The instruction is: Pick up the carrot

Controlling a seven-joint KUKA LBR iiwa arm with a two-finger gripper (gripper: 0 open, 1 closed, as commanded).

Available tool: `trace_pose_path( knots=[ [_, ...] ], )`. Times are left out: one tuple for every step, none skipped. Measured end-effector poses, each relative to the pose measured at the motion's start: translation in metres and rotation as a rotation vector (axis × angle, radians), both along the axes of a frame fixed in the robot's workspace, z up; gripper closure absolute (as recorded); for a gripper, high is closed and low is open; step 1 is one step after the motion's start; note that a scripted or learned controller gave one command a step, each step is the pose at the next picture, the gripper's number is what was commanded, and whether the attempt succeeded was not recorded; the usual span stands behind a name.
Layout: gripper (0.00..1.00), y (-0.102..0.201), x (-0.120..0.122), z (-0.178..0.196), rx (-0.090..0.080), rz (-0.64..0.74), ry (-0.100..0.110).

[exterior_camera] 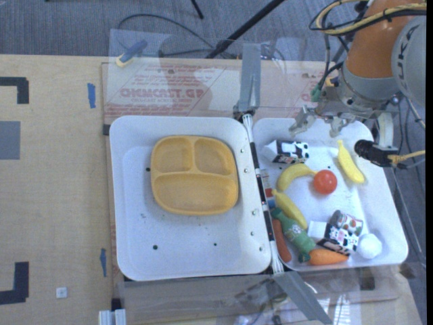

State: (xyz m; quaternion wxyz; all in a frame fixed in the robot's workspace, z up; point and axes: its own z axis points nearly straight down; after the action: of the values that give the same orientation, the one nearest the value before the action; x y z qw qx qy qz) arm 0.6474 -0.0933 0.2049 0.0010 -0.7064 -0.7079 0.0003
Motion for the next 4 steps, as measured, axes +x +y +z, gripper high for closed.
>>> trace_pose_path(
  knots=[
    [0.00, -0.012, -0.022, -0.048, 0.000, -0.304, 0.003],
    [0.00, -0.003, -0.079, -0.102, 0.002, -0.236, -0.027],
    [1.00, -0.003, -0.078, -0.092, 0.002, -0.238, -0.029],
    [1.00, 0.057, -0.081, -0.021, -0.002, -0.560, -0.001]
  ],
)
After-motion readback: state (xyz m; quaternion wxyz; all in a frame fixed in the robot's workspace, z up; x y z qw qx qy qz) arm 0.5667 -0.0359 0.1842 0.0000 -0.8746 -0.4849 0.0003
